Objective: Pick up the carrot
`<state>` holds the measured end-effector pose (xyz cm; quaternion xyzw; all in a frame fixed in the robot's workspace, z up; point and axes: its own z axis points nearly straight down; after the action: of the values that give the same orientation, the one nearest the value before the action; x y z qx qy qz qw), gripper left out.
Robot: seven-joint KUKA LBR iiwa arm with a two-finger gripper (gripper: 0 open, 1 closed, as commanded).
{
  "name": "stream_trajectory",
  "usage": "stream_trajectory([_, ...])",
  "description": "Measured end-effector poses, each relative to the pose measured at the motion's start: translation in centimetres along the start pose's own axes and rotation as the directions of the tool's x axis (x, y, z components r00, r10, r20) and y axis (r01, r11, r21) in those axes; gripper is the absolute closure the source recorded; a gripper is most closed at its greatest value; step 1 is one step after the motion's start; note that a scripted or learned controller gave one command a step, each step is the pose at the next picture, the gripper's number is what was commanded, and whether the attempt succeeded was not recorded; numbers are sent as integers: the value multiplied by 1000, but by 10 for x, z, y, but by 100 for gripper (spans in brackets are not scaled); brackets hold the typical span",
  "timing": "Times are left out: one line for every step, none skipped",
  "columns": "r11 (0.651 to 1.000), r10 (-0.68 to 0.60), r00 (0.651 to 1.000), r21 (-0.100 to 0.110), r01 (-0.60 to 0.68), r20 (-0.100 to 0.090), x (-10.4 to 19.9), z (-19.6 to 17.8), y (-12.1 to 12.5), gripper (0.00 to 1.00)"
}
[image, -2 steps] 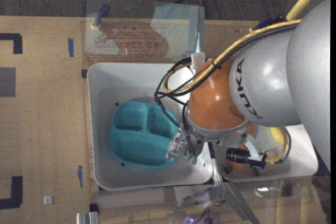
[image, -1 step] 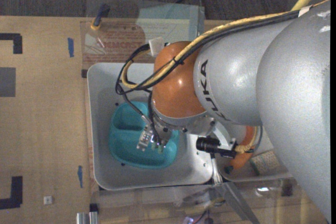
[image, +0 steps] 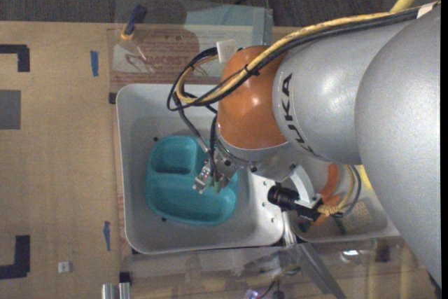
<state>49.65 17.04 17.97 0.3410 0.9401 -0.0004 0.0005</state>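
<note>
An orange shape with a green end, apparently the carrot (image: 327, 194), lies in the right bin (image: 371, 224), largely covered by the arm and its yellow cable. My gripper (image: 210, 180) hangs in the left bin (image: 133, 150), over the right part of a teal divided dish (image: 175, 178). It is well to the left of the carrot and apart from it. Nothing shows in the gripper's hold. The orange wrist band (image: 248, 108) and the grey arm hide the middle of both bins.
The teal dish takes up the middle of the left bin. A black cylinder on the wrist (image: 283, 197) sticks out above the wall between the bins. Blue tape marks and a clear plastic sheet (image: 175, 45) lie on the bench behind the bins.
</note>
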Motion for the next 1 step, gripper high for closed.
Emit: stream_trajectory([950,311,950,5,-311,-2,-9,3,-18,100])
